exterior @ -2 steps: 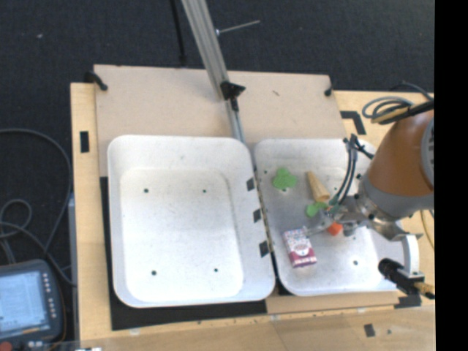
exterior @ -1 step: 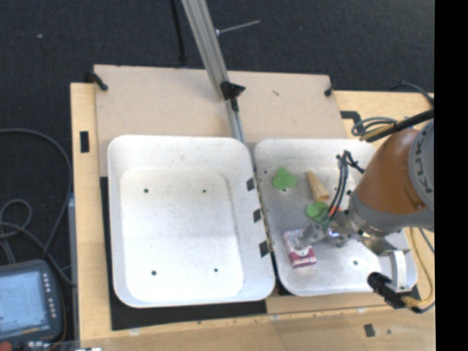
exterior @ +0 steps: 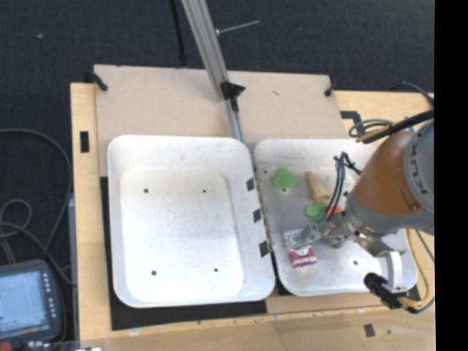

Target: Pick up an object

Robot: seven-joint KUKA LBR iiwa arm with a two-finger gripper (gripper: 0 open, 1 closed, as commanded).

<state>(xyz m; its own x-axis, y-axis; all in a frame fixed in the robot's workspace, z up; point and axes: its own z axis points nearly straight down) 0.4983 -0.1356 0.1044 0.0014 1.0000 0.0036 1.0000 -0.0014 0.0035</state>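
Down in the right bin (exterior: 380, 269), the hand (exterior: 316, 232) is lowered right over a small pink-and-white packet (exterior: 300, 253) that lies just beneath and a little nearer the bin's front edge. Whether its fingers are apart or closed I cannot tell; the wrist and cables cover them, and nothing is plainly caught between them. My guess is the arm is set low like this to try for the packet, the closest thing to it. Touching or just behind the hand is a small green piece (exterior: 316, 210), close enough to get nudged or grabbed by mistake. Further behind lies a tan cone-shaped piece (exterior: 317, 186), and beside that, a larger green piece (exterior: 284, 180). Well off to the hand's far side sits the left bin (exterior: 124, 152), on the same tabletop (exterior: 161, 101).
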